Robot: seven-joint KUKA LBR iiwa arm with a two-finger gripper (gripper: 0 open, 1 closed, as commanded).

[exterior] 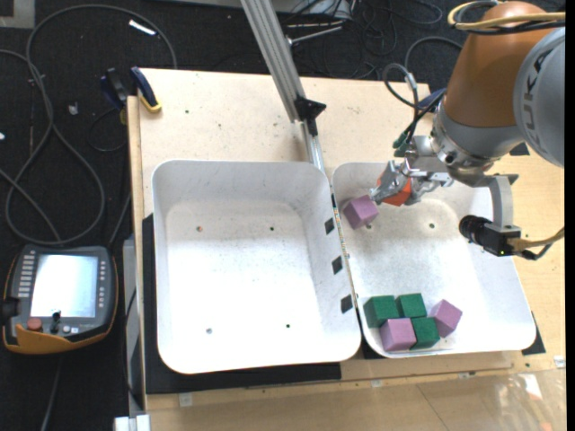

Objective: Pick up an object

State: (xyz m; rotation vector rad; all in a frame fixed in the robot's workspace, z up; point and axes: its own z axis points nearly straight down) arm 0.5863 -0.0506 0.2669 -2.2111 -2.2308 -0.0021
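The tool (pixel 393 189) is positioned over the right bin (pixel 503 281), just beside a purple cube (pixel 361 212); its opening cannot be told (fingers obscured).

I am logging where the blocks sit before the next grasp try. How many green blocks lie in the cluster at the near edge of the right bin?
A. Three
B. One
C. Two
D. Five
A. Three green blocks sit packed together in the right bin, with two purple blocks against them; a third purple block lies apart, up near the gripper.
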